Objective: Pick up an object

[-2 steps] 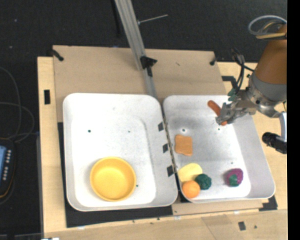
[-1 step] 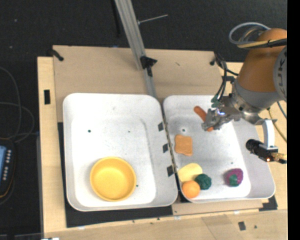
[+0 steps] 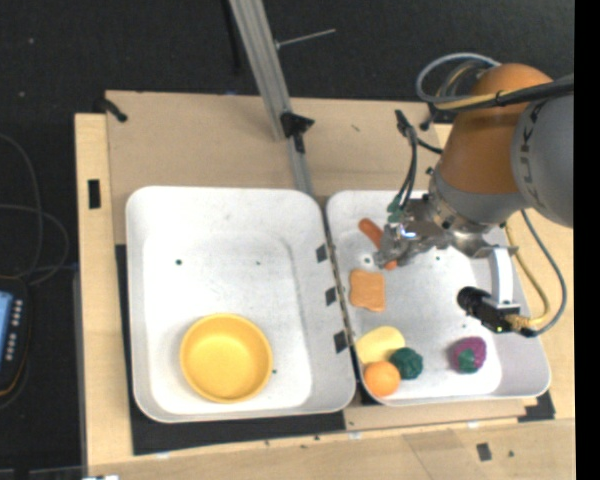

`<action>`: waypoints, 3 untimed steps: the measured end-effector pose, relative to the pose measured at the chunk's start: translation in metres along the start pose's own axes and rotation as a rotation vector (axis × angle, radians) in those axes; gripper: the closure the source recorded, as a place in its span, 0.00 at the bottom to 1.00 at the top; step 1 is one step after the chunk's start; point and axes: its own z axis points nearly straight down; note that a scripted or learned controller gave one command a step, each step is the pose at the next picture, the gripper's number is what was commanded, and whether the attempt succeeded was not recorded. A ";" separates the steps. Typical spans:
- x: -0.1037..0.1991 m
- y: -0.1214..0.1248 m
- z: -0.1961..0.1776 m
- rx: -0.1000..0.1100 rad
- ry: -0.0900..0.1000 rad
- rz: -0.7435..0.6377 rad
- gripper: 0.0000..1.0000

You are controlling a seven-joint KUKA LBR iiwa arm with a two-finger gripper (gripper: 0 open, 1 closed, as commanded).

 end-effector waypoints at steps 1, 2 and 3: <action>0.046 -0.011 -0.016 -0.001 0.001 0.002 1.00; 0.089 -0.026 -0.023 0.001 0.001 0.002 1.00; 0.144 -0.036 -0.011 0.001 0.000 -0.001 1.00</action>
